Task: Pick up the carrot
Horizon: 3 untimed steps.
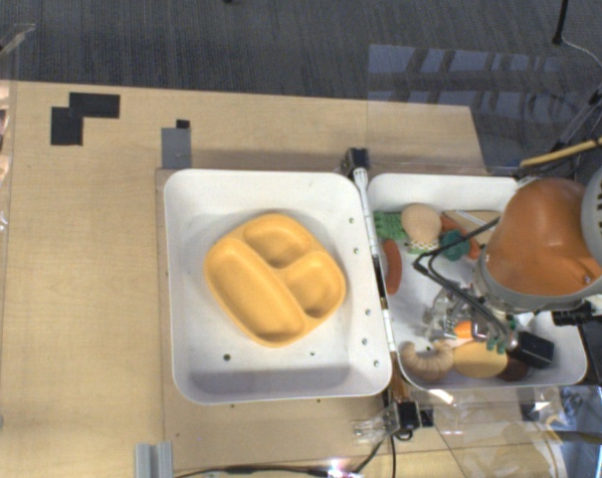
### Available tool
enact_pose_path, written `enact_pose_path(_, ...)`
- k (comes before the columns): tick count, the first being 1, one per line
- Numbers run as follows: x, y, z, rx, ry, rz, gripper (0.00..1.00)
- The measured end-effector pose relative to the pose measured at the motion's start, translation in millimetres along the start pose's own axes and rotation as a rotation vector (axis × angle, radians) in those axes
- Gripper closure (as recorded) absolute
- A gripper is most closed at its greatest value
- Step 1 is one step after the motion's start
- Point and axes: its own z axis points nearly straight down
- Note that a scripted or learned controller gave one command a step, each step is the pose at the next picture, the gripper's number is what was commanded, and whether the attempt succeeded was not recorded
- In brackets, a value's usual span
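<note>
Writing: I read "KU" on the arm (pixel 554 242).
Jaws (pixel 467 329): low in the right bin (pixel 410 192), over the carrot (pixel 464 331); I cannot tell their opening.

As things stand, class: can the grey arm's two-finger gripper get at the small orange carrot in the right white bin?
Probably yes: the gripper hangs directly over the carrot, though neighbouring toy foods crowd it.

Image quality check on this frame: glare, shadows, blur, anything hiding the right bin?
Camera view: sharp overall, even overhead light; soft shadow under the yellow tray in the left bin; reflections off a clear panel over the floor at top right; the arm hides much of the right bin, and the gripper is cluttered.
</note>
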Motion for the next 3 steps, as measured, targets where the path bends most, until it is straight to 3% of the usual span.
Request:
enact_pose_path(1,-5,2,-12,-0.003,-0.011,0.002,1.00)
enact_pose_path(2,-12,-53,1,-0.006,0.007,-0.077,1.00)
enact_pose_path(3,-14,-54,1,-0.004,0.001,-0.076,0.00)
